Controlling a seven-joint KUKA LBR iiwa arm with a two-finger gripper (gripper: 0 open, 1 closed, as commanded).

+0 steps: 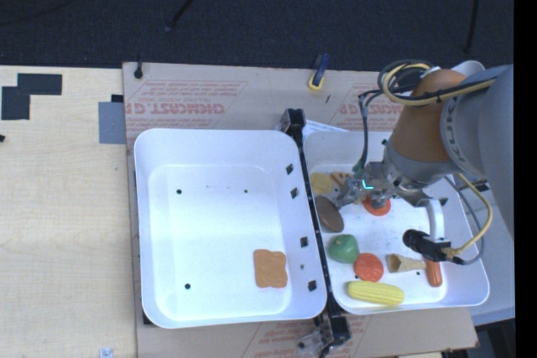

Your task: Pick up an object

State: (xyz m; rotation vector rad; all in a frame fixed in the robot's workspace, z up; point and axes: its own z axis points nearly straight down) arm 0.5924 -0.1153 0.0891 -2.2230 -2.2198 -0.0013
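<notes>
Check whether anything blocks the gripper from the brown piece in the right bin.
Nothing visible does. The gripper sits just above the brown piece in the right bin; the yellow item lies beside it, not between.

A flat slab (270, 268) lies in the left bin (159, 180); a cob (375, 293) lies in the right bin (478, 285).

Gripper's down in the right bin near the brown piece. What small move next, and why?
Probably a short descent with a slight shift toward the brown piece. The gripper sits low in the right bin, just above and right of that piece, with nothing visibly between its fingers. The yellow item crowds the far side, so keep the shift small.
</notes>
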